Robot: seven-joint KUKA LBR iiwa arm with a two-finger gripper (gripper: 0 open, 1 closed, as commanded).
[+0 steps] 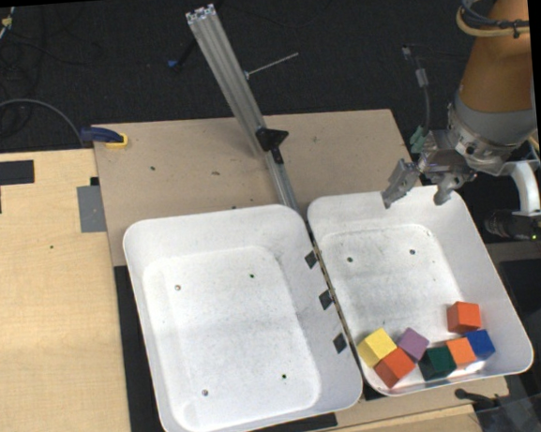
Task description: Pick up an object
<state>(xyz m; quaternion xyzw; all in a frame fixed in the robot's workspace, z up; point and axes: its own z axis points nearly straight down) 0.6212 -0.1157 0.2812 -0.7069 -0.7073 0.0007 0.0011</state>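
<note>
Several coloured cubes lie bunched in the near right corner of the right bin [400, 246]: a yellow cube [378, 344], a purple cube [413, 343], a red-orange cube [394, 367], a dark green cube [438, 362], an orange cube [462, 351], a blue cube [481, 343] and, slightly apart, a red cube [464, 316]. My gripper [421, 188] hangs over the far rim of the right bin, well away from the cubes. Its two grey fingers are spread open with nothing between them.
The left bin [222, 309] sits beside the right one, with black clips [323, 298] along the shared rim. A slanted aluminium bar [235, 82] rises behind the bins. A blue and yellow clamp [103, 136] lies at the bench's far left corner.
</note>
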